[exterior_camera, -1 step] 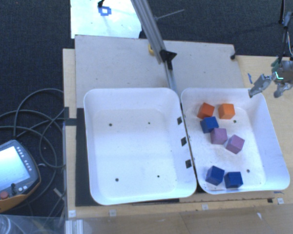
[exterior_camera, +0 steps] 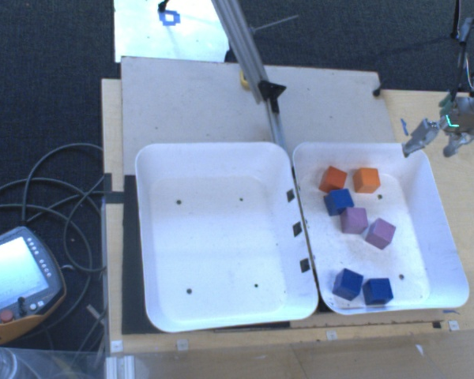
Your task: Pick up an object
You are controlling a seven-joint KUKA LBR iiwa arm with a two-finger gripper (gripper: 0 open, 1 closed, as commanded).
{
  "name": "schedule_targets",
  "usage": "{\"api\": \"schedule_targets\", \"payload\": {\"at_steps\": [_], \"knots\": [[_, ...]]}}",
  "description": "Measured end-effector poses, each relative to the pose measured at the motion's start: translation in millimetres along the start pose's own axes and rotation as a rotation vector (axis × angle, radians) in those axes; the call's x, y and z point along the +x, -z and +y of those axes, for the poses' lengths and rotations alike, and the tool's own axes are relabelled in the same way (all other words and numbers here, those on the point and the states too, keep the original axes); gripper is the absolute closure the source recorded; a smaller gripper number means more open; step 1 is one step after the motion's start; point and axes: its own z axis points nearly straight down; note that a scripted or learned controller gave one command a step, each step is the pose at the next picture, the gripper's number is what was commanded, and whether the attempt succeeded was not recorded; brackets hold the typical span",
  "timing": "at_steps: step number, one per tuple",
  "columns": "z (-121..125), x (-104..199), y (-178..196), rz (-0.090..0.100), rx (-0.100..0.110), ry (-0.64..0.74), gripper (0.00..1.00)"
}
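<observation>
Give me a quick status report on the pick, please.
Gripper above right bin's far corner, holding nothing. Seven blocks in bin, untouched. Nothing blocking.

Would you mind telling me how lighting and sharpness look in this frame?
Camera view: even, soft light, faint shadows under the blocks in the right bin; a washed-out bright panel at top; the claw at the right edge looks slightly blurred.

Both white bins (exterior_camera: 221, 322) look like smooth, faintly glossy plastic, and the bench (exterior_camera: 189, 101) under them is pale matt board. The coloured blocks (exterior_camera: 354, 220) appear matt, and the slanting pole (exterior_camera: 237, 30) looks like brushed metal.
</observation>
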Motion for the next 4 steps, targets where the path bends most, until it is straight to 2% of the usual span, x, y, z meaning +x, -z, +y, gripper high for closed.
{"api": "schedule_targets", "payload": {"at_steps": [1,3,4], "knots": [[9.0,0.4,-56.8,0.001,0.004,0.000,0.00],[1.5,6.5,-142.1,0.002,0.004,-0.003,0.00],[3.5,5.5,-127.6,-0.001,-0.003,-0.001,1.00]]}}
